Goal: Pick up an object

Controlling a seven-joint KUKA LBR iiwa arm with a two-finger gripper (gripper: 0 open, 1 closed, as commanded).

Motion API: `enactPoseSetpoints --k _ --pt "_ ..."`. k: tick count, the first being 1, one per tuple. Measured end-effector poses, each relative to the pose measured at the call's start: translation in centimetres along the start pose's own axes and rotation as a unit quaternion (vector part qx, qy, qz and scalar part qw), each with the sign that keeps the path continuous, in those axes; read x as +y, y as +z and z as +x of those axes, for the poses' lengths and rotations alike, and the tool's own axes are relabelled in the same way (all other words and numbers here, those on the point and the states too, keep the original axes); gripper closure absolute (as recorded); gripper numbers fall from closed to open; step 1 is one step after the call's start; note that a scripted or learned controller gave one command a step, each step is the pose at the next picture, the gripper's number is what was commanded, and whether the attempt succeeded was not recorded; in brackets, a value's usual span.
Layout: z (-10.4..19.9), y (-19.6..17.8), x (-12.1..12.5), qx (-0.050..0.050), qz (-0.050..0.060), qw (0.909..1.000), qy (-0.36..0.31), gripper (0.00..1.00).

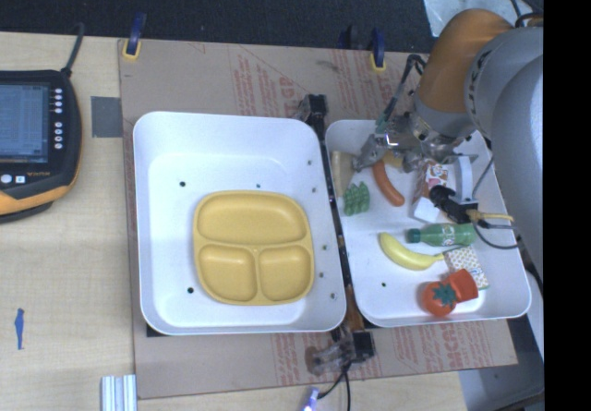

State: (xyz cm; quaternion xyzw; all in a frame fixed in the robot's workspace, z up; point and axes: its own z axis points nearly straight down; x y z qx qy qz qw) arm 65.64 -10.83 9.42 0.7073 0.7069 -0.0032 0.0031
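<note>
Wooden surface under a brown cardboard sheet, two white bins on top, and the arm is in over the right-hand bin. The tool hangs low at that bin's far end, wrist cables trailing off it. Open or closed? I cannot tell from this angle; nothing is visibly gripped.

Just below the tool lies the orange hot dog, slim and slanted, its upper end almost under the tool. My read: that's the target, simply because it is the closest item and sits clear enough to approach from above. Beside it, away from the arm, a small green leafy piece rests against the bin's inner wall. Nearer the camera than the tool come a banana, curved and yellow, a green bottle lying on its side just beyond it, and at the near corner a red tomato-like toy with a green cap. Things lie scattered and loose, seemingly tipped in, not arranged.

Well away from the tool, the other bin carries a yellow divided plate, three compartments, flat on the bottom. Farther still, a teach pendant sits at the surface's edge.
</note>
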Motion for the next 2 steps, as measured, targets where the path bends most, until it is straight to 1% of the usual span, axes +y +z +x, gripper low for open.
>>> enactPoseSetpoints --k 1,2 --pt "0.2 -1.0 0.0 0.003 0.001 1.0000 -0.002 1.00" --pt "6.2 -10.0 -3.1 0.005 0.000 1.0000 -0.002 1.00"
